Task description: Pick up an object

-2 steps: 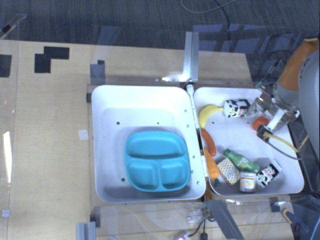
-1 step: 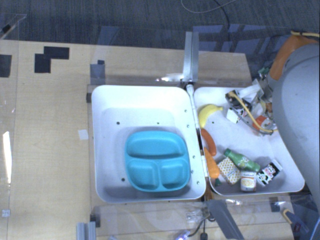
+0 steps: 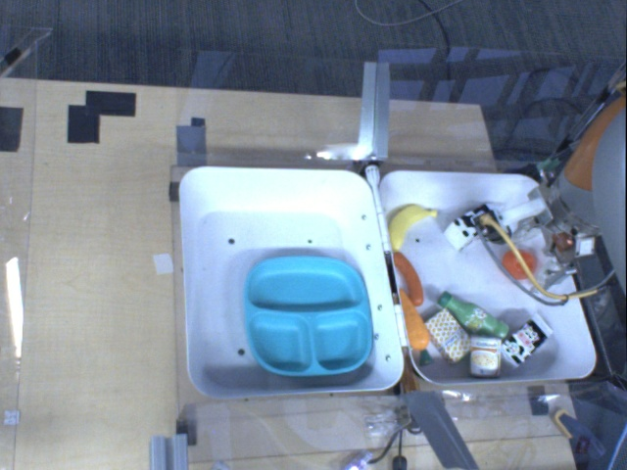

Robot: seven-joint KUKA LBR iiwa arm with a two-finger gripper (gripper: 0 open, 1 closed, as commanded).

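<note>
Overhead view of the table (image 3: 88, 262) with 2 white bins. The left bin (image 3: 211, 204) holds a blue divided plate (image 3: 309, 313). The right bin (image 3: 578, 355) holds a yellow banana (image 3: 409, 222), an orange carrot (image 3: 412, 311), a green bottle (image 3: 474, 316), a small jar (image 3: 485, 356) and 2 black-and-white cartons (image 3: 470, 228). The tool (image 3: 560, 248) sits low at the bin's right wall beside what may be a red-orange ball (image 3: 519, 260); its spread cannot be told.

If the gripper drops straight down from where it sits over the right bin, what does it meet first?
Probably the small round orange-red object just beside the gripper, in the right white bin; depth is unclear from this slanted view.
</note>
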